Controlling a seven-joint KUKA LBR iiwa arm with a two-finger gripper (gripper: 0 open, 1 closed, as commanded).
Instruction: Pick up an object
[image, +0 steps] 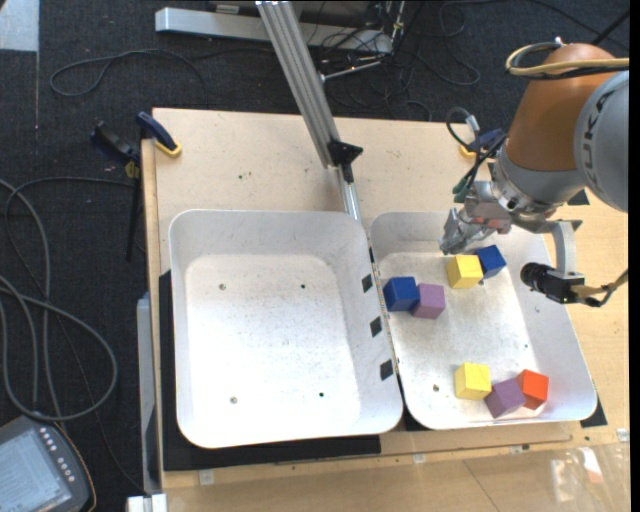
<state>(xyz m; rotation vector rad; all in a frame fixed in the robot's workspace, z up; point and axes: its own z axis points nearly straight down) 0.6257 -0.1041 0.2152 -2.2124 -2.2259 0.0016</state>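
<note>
Far left of the bench there's a clamp (152, 133) on the corner, presumably pinning the board down so nothing slides when the arm bumps a bin. Then the left bin (200, 240), just a bare speckled floor. I'd guess it's the drop side, which would explain why all the cubes are over in the other one.

A slanted metal pole (305, 85) crosses down to the seam between the bins; probably a mount for something.

Right bin (575, 385) is where it's happening. Near its left wall a blue cube (401, 293) and a purple cube (430, 300) sit touching. Bad pair to go for, the fingers would have no room between them. Further right, up near the top, a yellow cube (464, 271) sits touching a second blue cube (491, 260); that's my best guess for the target, since the gripper (462, 236) is parked right above them, arm coming in from the right. I honestly can't tell how the claw is set from this angle, it's a grey blob against the bin. Nothing visibly pinched in it, so I'm not calling a grab.

Bottom right corner has a yellow, purple and orange cluster (503, 388) packed together near the rim, awkward reach that close to the wall.
</note>
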